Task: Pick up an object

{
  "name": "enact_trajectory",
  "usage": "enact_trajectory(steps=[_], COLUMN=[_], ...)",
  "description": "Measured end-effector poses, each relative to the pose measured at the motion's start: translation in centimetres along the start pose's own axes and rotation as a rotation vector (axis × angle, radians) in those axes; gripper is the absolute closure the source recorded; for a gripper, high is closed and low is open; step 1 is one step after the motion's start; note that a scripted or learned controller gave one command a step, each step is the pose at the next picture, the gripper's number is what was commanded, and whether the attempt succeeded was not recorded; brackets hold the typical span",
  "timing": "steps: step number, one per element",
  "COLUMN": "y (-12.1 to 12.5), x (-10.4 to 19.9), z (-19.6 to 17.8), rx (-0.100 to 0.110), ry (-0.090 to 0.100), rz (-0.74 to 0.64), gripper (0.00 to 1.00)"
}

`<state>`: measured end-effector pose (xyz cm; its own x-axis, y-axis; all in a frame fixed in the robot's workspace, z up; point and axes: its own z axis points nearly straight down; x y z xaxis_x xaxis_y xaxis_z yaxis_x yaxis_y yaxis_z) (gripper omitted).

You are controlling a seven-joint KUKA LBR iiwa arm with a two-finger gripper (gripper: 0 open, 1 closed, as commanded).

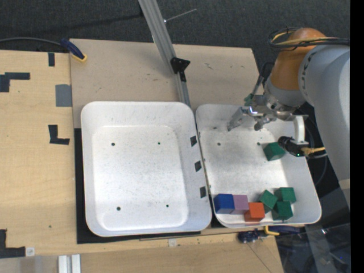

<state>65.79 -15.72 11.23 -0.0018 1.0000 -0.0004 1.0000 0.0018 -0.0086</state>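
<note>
The grey two-finger gripper (245,122) hangs open and empty over the right white bin's (227,164) upper part. A lone green block (274,151) lies right of it.

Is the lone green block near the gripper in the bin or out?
In. The green block lies on the floor of the right bin, apart from the cluster along its near edge, just below the gripper.
</note>
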Motion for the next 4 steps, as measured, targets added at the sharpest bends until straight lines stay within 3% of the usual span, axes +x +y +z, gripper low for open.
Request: enact_trajectory(steps=[1,2,4], y=[-0.1,0.0,0.5], x=[0.1,0.2,-0.7], z=[2.2,1.1,-9.6], rx=[-0.004,-0.007,-0.014], ry=[-0.002,-0.002,-0.001], rz=[-0.001,-0.003,0.000], gripper=[0.00,1.00,1.00])
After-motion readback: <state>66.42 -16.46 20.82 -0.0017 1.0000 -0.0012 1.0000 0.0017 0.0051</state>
